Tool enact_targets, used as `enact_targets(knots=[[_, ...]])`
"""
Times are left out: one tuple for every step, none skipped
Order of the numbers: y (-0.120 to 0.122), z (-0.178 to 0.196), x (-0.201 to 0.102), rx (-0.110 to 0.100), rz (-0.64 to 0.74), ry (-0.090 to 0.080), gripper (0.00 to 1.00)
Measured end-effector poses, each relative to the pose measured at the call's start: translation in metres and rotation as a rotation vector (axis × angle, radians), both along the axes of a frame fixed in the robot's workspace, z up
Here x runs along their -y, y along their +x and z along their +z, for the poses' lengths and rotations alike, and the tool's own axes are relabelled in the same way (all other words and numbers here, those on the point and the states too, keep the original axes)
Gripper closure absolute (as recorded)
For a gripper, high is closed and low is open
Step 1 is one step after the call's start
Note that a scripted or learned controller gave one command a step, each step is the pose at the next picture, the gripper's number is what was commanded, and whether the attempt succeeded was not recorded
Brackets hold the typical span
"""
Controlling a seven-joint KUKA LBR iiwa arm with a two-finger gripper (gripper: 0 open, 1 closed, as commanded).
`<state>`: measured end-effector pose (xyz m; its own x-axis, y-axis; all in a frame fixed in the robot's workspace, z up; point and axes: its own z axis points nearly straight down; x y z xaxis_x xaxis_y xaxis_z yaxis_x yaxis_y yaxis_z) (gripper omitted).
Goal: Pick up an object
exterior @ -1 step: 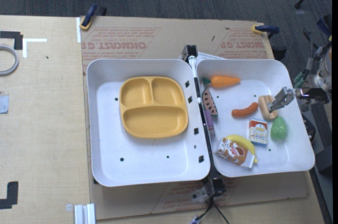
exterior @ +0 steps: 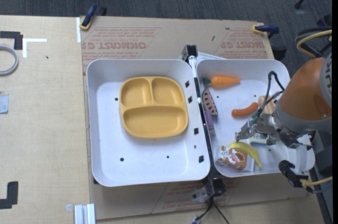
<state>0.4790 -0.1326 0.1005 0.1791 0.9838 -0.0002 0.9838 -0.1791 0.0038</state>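
On the bench's far left lies a grey ring [exterior: 6, 61] beside black tape marks. A cardboard sheet [exterior: 127, 38] with red print lies under both bins, held at its far edge by a blue-and-yellow clamp [exterior: 88, 16] on the left and a second clamp [exterior: 266, 30] on the right. The left bin [exterior: 100, 128] holds a yellow plate [exterior: 154, 106] with three compartments, set toward the bin's far half. Black clips [exterior: 190, 52] join the two bins along their shared wall. In the right bin [exterior: 232, 67], a dark slice-shaped toy [exterior: 209, 103] with a purple edge lies against the left wall. Near the far wall sits a carrot [exterior: 225, 81], green end to the left. Below it, about mid-bin, lies a small orange-red sausage [exterior: 245, 110], tilted. At the near wall rests a brown-and-white packet [exterior: 231, 157] with a banana [exterior: 248, 152] lying across its top, the two touching. The gripper [exterior: 253, 130] reaches in from the right, low over the bin, between the sausage and the banana and just above the banana. Whether its fingers are parted or closed cannot be told, as metal parts and cables crowd that spot; no object is seen between them. Behind it, the arm [exterior: 311, 93] with its orange band covers the bin's right wall.
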Motion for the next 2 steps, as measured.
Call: enact_targets(knots=[[0.001,0.01,0.001,0.001,-0.004,-0.001,1.0],[0.02,0.273,-0.02,-0.003,0.127,-0.002,1.0]])
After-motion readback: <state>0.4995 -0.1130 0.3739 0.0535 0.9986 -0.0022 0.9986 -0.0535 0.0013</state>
